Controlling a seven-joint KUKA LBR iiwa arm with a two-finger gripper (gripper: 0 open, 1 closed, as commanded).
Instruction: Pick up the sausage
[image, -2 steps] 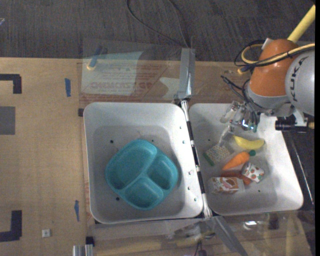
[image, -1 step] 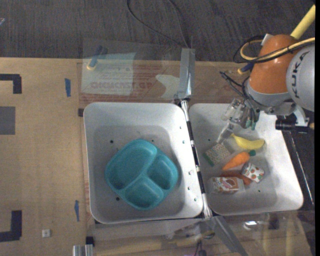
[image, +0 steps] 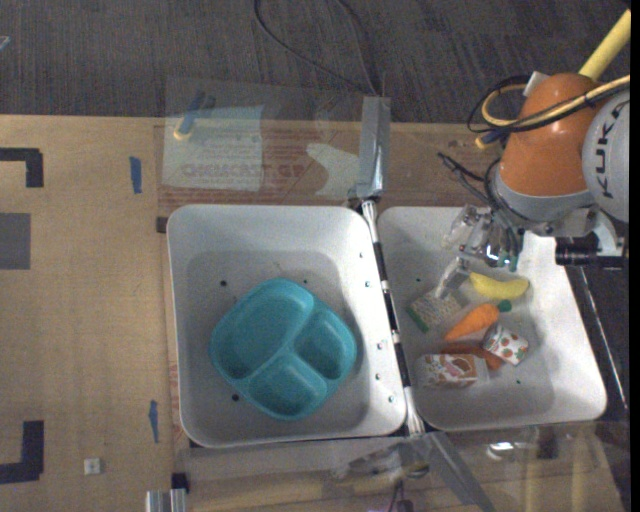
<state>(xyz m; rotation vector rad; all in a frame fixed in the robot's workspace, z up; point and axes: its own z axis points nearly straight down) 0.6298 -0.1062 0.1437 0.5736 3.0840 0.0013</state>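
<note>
White plastic forms both shallow bins on the wooden bench. The left bin (image: 190, 240) contains a teal divided tray (image: 284, 346) with three compartments, lying near the bin's centre. The right bin (image: 575, 385) holds a cluster of toy food items. A yellow banana (image: 499, 287) lies toward the upper part of the cluster, with an orange carrot (image: 472, 321) just below it, set at a slant. A small greenish packet (image: 432, 309) sits to the left of the carrot. A red-and-white carton (image: 509, 345) lies right of the carrot's lower end, and a flat printed pouch (image: 451, 369) lies at the bottom of the group. The sausage (image: 477, 351), reddish-brown, lies between the pouch and the carton, largely hidden by them and touching both. The gripper (image: 462, 268) hangs over the upper part of the right bin, just above and left of the banana, near the packet. Nothing is seen between its fingers; its state cannot be determined.
</note>
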